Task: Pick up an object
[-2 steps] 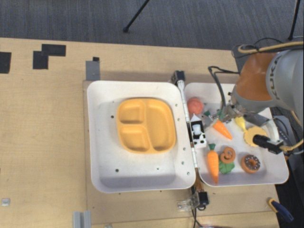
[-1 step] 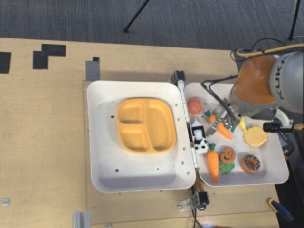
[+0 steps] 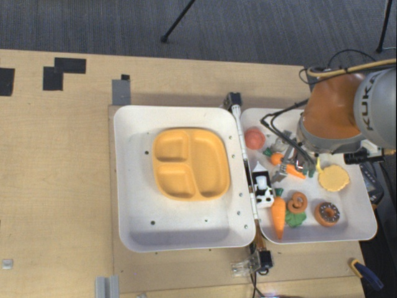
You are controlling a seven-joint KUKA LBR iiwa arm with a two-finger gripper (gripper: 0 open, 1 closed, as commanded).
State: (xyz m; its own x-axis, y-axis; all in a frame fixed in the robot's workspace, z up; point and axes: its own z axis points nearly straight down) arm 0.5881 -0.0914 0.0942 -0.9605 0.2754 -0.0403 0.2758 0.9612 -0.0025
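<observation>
Hovering my gripper (image 3: 290, 164) low in the right bin (image 3: 360, 228), I cannot tell its state; a small orange piece (image 3: 277, 159) lies beside it near the bin's middle. I should centre squarely before closing.

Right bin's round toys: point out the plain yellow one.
The flat yellow disc by the right bin's far-right side; the pink ball and brown donut-like rounds differ in colour.
</observation>
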